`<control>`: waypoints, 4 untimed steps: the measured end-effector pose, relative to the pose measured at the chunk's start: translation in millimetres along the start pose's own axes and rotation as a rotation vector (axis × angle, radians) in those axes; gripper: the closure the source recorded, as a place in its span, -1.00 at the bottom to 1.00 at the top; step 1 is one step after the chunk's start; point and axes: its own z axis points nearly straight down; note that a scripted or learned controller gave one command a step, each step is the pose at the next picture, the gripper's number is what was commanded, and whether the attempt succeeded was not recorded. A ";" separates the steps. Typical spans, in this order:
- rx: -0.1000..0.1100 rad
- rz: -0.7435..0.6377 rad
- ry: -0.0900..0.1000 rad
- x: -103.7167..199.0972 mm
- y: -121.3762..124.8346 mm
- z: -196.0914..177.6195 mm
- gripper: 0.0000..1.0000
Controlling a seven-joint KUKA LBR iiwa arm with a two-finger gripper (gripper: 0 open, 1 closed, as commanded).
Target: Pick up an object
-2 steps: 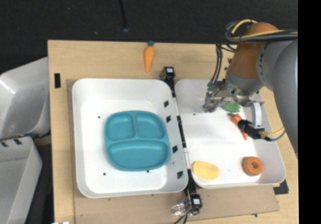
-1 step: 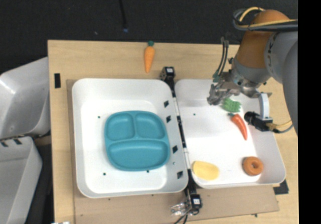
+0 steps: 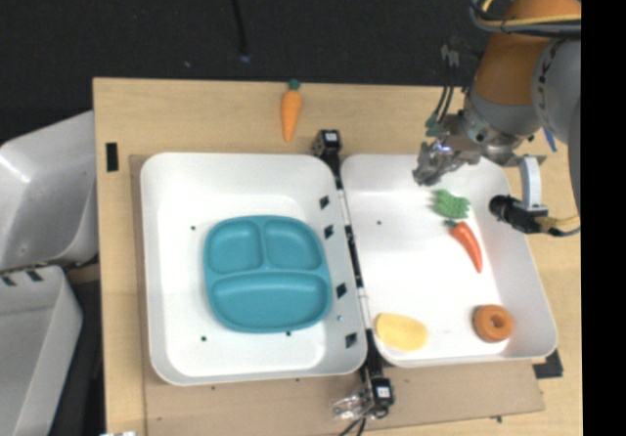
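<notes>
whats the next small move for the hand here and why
Probably a short move down and toward the near side of the right bin, onto the carrot with green leaves. The hand hangs over the bin's far edge, just above the leafy end, with nothing visibly between its fingers. That carrot is the nearest object; the yellow piece and the donut lie farther off.

Arm [image 3: 509, 72] reaching down, hand [image 3: 431, 166] lowered

Wooden counter [image 3: 117, 121] w/ two white bins side by side: left bin [image 3: 166, 229] holds a teal divided plate [image 3: 266, 273] approx centred, right bin [image 3: 391, 219] beside it, black clips [image 3: 344, 229] along their shared edge, white housing [image 3: 39, 199] at far left.
</notes>
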 end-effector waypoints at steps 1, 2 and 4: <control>-0.001 0.002 -0.001 -6.9 -3.6 -62.5 1.00; 0.007 -0.003 0.002 50.8 -3.8 -49.7 1.00; 0.009 -0.002 0.002 138.1 -0.1 -39.1 1.00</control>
